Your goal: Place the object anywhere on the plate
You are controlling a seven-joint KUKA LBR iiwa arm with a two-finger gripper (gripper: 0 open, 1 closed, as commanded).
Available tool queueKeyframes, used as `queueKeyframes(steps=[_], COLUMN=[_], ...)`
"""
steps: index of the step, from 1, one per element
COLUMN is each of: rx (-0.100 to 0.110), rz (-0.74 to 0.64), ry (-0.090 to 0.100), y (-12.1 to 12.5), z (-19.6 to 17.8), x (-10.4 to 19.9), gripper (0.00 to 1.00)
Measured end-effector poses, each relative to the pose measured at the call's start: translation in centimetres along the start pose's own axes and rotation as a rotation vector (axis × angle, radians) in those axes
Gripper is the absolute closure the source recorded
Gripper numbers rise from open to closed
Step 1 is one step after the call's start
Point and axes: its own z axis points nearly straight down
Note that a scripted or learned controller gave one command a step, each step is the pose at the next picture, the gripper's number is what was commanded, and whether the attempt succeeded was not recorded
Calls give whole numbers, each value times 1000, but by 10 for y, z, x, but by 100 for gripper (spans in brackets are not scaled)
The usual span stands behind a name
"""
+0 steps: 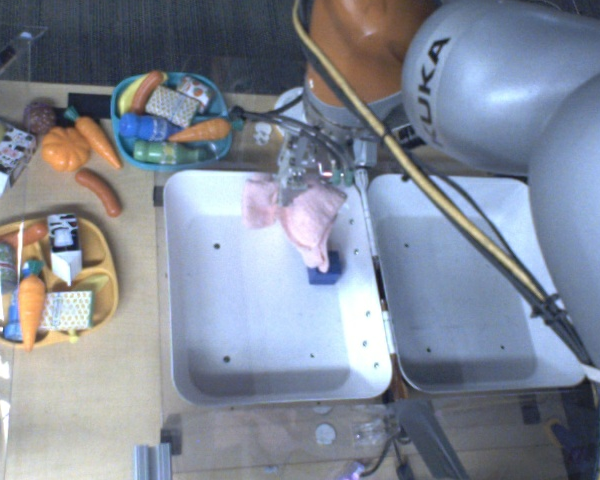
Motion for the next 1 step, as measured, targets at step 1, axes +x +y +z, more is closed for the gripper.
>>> queueKeyframes(steps=[1], rx=[0], rz=[0], ry=[-1], y=[0], z=[0], x=[0], gripper=[0])
